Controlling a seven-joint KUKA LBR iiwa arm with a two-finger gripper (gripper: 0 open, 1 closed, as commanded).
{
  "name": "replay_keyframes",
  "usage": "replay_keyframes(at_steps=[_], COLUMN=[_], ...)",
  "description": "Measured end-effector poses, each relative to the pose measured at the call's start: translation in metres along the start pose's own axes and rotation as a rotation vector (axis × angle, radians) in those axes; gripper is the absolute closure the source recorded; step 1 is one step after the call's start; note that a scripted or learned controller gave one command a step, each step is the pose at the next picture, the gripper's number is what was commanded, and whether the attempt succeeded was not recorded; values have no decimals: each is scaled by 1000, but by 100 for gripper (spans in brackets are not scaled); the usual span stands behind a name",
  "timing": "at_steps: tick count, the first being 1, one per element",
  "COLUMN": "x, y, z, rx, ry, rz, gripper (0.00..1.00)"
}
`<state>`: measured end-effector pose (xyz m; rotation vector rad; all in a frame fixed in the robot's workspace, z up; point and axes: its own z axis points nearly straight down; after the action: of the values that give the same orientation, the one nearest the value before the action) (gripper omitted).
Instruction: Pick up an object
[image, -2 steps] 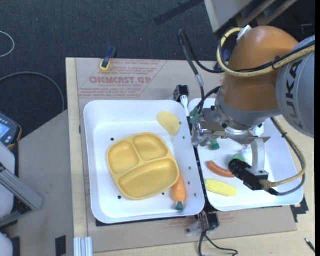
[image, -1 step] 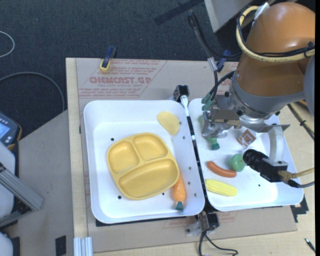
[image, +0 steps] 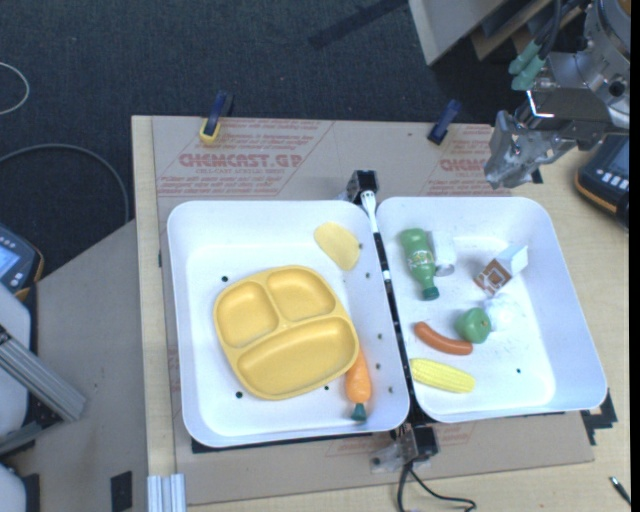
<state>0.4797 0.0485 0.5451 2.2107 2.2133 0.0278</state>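
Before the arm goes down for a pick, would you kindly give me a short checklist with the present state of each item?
1. Hand is above the bench beyond the far rim of the right bin, over no object: ok for a start.
2. Targets in the right bin: green bottle, sausage, corn cob, green apple, small carton: ok.
3. Spacing: the apple touches the sausage's end; the bottle lies apart: ok for the bottle.
4. Hand open or shut: cannot tell.
5. Anything held already: nothing seen under the hand: ok.
6. The carrot lies wedged between the yellow tray and the left bin's wall: not ok as a target.
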Motion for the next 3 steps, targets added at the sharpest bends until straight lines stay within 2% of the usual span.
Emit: replay_keyframes(at_steps=[1,2,3], x=[-32,28,27], y=[-1,10,-3], z=[143,249,155], rx=[37,36,11], ry=[-6,-3,-1], rz=[6,-4,-1], gripper=[100,100,100])
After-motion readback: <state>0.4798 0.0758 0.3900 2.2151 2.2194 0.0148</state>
